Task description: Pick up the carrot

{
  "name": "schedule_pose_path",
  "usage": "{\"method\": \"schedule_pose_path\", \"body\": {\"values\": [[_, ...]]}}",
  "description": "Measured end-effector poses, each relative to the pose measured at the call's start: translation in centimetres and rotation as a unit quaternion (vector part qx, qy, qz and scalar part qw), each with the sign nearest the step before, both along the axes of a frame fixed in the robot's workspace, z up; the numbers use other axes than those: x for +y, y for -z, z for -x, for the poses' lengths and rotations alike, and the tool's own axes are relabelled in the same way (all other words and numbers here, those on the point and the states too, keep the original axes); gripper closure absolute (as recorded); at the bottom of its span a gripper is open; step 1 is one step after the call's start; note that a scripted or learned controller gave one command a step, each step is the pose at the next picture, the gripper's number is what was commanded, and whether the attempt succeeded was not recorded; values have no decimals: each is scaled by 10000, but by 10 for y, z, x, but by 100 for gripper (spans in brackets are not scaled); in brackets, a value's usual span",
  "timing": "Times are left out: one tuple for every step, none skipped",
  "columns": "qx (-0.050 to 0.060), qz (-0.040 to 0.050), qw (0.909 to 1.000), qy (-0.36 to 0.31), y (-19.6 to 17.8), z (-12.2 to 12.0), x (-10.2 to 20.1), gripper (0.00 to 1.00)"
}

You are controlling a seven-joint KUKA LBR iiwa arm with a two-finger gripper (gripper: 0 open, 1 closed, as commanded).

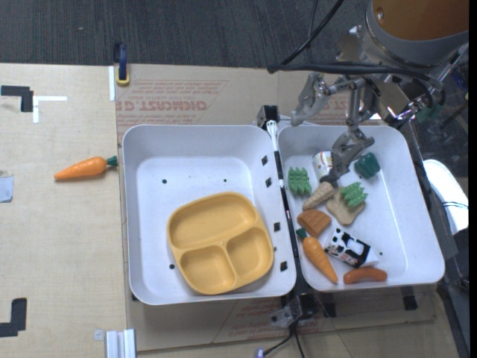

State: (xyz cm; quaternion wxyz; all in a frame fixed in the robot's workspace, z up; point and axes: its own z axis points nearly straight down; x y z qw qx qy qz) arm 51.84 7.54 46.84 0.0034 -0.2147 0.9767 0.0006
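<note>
Grey arm with the orange band (417,10) came in from the upper right; its two-finger gripper (337,171) hung over the right white bin (417,215), upper-middle area. Dark fingers (344,154) pointed down toward the toy pile, tips just above a small white cup-like item (322,161) and a tan wedge-shaped piece (319,195). Fingers looked close together with nothing visibly between them; could not tell for certain whether they were spread or pressed shut.

Orange toy carrot with a green stub (319,258) lay in the right bin, near its front-left corner, tilted diagonally, below a brown square toy piece (314,221). It sat apart from the gripper. A black-and-white patterned toy (349,249) lay just right of it, a reddish-orange sausage-shaped toy (365,275) in front of that.

Other items in the right bin: a light green ridged toy (299,180) by the left wall, a second green ridged toy (353,193) on a tan slice (344,210), a dark green toy (367,165) beside the fingers.

Left white bin (149,222) held a yellow three-compartment plastic tray (220,242).

A second orange carrot with a green tip (83,168) lay on the tan tabletop (52,252), well left of both bins.
</note>
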Motion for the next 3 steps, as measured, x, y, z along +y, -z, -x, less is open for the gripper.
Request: {"method": "schedule_pose_path", "body": {"values": [[-101, 20, 9647, -2631, -76, 12, -65, 0], [-76, 38, 8457, -5335, -74, 7, -95, 0], [-27, 17, 7473, -6644, -43, -21, -100, 0]]}}
